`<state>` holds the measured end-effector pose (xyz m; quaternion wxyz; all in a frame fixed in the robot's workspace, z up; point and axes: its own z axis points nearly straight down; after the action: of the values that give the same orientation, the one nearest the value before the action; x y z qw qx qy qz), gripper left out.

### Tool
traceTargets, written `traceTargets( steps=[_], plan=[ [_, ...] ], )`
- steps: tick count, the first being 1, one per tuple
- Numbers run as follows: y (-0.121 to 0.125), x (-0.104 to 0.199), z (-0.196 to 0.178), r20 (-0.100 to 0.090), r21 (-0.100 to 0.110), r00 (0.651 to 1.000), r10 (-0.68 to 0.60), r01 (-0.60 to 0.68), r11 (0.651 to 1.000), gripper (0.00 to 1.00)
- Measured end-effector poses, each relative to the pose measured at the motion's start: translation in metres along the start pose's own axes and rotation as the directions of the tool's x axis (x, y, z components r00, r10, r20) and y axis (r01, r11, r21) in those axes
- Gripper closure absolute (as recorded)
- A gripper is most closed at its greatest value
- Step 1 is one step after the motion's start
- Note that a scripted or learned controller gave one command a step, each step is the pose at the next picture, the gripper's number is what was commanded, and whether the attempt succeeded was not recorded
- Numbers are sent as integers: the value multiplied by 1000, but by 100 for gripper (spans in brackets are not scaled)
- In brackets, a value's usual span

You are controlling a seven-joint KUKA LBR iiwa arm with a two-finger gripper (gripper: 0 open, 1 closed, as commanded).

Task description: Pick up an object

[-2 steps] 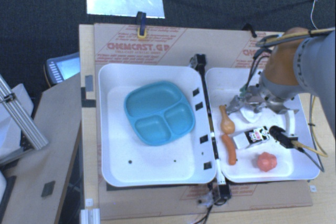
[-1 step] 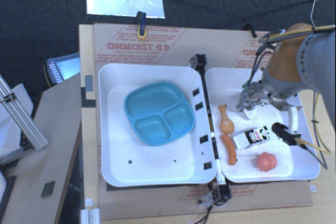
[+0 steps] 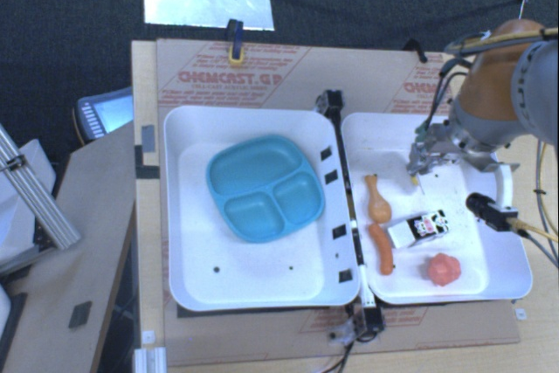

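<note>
A small black-and-white carton (image 3: pixel 418 228) is lying toward the right bin's (image 3: pixel 393 131) front edge, beside an orange carrot (image 3: pixel 382 246). The end effector (image 3: pixel 424 162) is hovering over the bin's back half, holding nothing; its spread is unclear.

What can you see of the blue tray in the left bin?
The blue tray is a light blue, plastic-looking plate with rounded corners and three compartments: one large, two smaller. It lies flat, right side up, turned at a slant, on the floor of the left bin, near the middle. Its compartments hold nothing. Only the bin floor touches it.
</note>
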<state>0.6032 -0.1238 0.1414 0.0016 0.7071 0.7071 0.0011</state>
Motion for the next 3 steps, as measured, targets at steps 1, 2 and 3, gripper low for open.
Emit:
traceTargets(
  steps=[1, 2, 3],
  plan=[
    [7, 8, -58, 0, -4, 1000, -5, 5, 1000, 100],
    [8, 8, -74, -1, 1, 1000, -5, 5, 1000, 100],
    [-2, 58, -85, -2, 2, 1000, -8, 8, 1000, 100]
  ],
)
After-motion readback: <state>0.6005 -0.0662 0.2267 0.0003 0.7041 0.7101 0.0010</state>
